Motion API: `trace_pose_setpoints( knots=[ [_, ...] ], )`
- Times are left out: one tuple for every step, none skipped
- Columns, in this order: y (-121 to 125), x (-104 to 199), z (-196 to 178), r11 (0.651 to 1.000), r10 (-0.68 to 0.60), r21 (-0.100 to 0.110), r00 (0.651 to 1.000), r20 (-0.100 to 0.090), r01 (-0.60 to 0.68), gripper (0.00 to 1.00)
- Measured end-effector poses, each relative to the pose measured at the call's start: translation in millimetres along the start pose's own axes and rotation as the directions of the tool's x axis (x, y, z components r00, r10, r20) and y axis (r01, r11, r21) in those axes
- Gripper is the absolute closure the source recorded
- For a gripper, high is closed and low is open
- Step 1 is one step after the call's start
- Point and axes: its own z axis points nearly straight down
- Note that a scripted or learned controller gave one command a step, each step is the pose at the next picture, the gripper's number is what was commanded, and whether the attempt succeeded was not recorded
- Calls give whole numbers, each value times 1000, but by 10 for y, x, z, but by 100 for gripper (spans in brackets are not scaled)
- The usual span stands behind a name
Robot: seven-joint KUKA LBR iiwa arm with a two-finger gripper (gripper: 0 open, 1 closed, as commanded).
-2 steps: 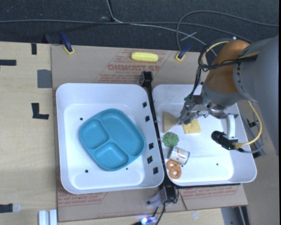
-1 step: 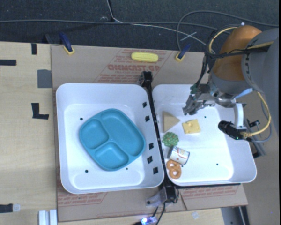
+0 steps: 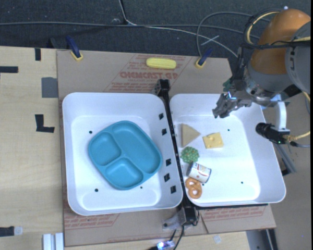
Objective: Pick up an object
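Hovering over the right bin, the gripper holds nothing visible, its state seemingly unreadable.

From my station I see a pale wooden bench with black tape marks well off to the far side of the jaws. A brown cardboard sheet with red print lies on it, clipped at its back edge. Behind runs dark carpet, crossed by thin cables. Light is even.
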Motion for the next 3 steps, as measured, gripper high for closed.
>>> trace_pose_setpoints(
  knots=[
    [12, 0, -431, 1000, 0, 1, 1000, 0, 0, 100],
    [-153, 494, -428, 1000, -3, 7, 1000, -2, 3, 100],
    [-474, 956, -250, 1000, -3, 10, 1000, -2, 3, 100]
  ],
)
